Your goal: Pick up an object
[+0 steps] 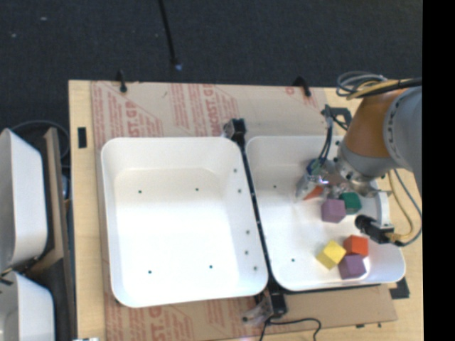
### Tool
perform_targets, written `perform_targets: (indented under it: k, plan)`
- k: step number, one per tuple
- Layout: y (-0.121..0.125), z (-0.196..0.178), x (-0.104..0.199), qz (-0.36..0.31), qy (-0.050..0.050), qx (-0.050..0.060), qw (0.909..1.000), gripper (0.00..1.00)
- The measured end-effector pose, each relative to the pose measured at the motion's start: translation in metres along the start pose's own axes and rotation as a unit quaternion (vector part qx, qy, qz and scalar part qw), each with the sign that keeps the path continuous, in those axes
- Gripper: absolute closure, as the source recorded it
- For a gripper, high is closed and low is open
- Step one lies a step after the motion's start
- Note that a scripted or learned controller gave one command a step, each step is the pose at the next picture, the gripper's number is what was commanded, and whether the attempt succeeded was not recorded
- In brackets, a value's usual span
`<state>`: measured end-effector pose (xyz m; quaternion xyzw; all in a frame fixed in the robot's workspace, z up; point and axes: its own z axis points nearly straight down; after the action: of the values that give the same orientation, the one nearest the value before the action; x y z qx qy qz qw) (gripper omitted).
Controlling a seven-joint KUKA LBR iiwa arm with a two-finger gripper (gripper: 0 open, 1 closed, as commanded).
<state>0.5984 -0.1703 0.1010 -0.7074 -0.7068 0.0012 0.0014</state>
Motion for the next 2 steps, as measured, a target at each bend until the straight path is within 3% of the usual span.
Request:
perform_targets:
  k: [1,2]
  plan:
    - [0.001,-0.014,-0.001,0.001,0.000,-0.003,1.0000,1.00]
    - [0.004,-0.056,-0.003,0.000,-0.001,-0.004,1.0000,1.00]
